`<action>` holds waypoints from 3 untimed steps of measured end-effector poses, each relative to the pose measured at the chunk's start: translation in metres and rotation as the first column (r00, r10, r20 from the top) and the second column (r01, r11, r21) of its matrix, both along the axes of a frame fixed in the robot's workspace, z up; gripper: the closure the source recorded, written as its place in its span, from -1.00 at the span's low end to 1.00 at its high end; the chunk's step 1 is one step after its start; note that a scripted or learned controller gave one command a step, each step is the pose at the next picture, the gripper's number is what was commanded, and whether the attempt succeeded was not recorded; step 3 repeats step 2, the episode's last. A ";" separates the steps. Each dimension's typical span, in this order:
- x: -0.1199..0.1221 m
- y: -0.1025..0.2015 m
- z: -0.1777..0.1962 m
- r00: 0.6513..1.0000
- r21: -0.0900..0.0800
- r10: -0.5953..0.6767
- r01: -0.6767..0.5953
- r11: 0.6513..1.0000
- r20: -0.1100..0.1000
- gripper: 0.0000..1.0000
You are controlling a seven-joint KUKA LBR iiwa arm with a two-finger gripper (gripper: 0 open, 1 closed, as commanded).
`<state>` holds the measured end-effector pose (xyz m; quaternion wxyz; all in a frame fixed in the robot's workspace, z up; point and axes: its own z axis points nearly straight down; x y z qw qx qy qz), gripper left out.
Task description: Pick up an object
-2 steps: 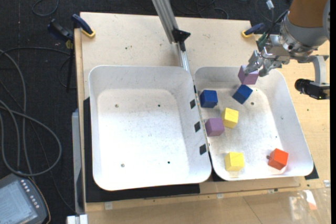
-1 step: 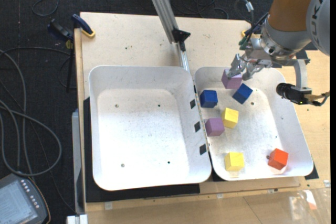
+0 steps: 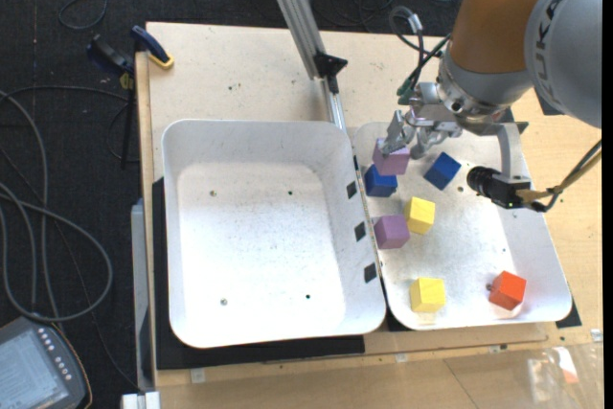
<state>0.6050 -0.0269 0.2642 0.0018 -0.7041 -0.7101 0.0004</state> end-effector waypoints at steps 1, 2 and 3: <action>-0.013 0.042 -0.002 1.000 -0.001 -0.001 0.001 1.000 0.000 1.00; -0.034 0.100 -0.002 1.000 0.000 0.000 0.000 1.000 0.000 1.00; -0.034 0.100 -0.002 1.000 0.000 0.000 0.000 1.000 0.000 1.00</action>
